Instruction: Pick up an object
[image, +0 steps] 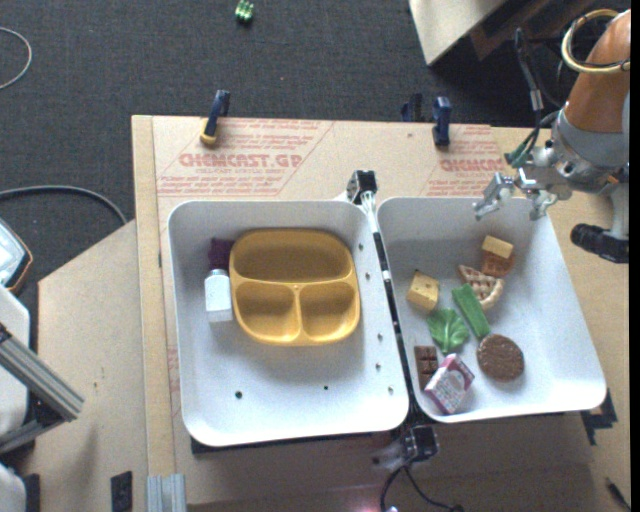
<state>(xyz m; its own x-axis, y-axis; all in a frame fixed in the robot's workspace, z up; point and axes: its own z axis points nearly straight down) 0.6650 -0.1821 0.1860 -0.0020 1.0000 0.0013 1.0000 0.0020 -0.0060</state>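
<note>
Arm: a grey arm (600, 90) with an orange band is reaching in from the right.
Gripper: the gripper (515, 197) is hanging over the right bin's (575, 330) far rim, fingers spread open and gripping nothing.
Right bin: a cheese cube (423, 291), waffle (482, 284), toast piece (496, 253), green leaf (447, 328), pea pod (470, 311), round patty (500, 357), chocolate bar (426, 359) and pink carton (451, 385) are lying loose.
Left bin: the left bin (200, 400) is holding a yellow divided tray (293, 285), with a white bottle (218, 295) just beside it.

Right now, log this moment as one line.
arm: above right bin's far edge | claw: open, holding nothing | food items: in right bin | yellow tray: left bin
</note>
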